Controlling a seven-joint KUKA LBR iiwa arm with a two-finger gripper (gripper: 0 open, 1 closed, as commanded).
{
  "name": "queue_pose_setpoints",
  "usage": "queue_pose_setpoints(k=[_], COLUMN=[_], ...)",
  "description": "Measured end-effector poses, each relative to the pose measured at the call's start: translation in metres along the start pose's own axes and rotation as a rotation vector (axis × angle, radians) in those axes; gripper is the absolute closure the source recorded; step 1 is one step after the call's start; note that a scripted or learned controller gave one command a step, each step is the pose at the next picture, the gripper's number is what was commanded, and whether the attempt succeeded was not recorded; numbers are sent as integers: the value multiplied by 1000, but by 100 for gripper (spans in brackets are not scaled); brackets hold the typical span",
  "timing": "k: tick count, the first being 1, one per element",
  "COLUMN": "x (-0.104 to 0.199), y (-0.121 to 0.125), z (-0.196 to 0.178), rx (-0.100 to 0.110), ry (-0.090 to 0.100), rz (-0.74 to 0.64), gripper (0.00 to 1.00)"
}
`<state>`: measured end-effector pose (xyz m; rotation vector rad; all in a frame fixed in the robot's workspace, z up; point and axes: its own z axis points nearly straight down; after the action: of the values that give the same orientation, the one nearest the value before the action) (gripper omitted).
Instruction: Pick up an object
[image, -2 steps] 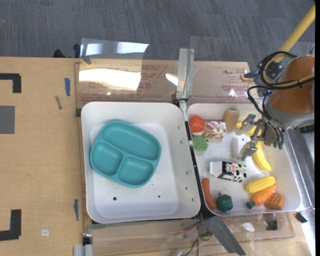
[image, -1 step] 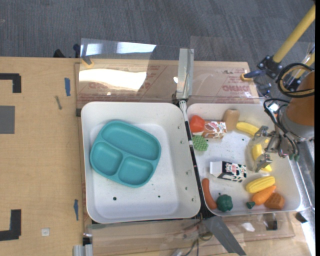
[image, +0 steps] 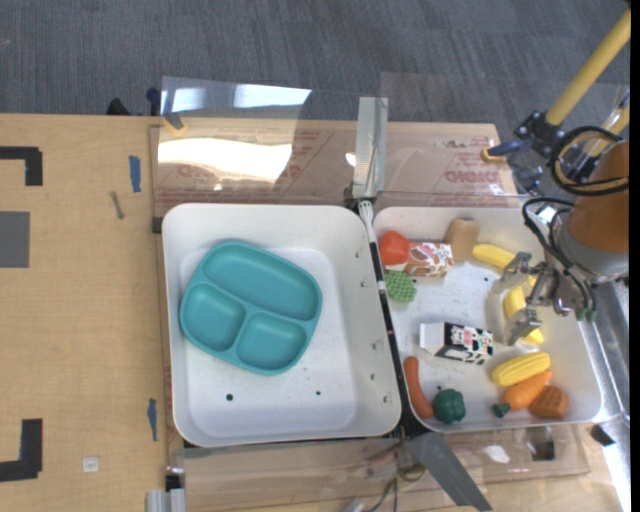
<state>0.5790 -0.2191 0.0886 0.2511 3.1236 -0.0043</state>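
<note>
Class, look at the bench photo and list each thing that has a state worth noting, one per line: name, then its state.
Teal divided plate: lying flat in the left bin, compartments bare.
Milk carton: tipped on its side in the right bin.
Banana: lying flat near the far wall.
Corn cob: lying against the carrot.
Claw: low over the right bin, above a yellow piece.
</note>
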Motion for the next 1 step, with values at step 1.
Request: queue_pose_setpoints(k=[1], x=[0], y=[38], z=[0], rx=[-2], ry=[-1], rz=[-13], gripper=[0])
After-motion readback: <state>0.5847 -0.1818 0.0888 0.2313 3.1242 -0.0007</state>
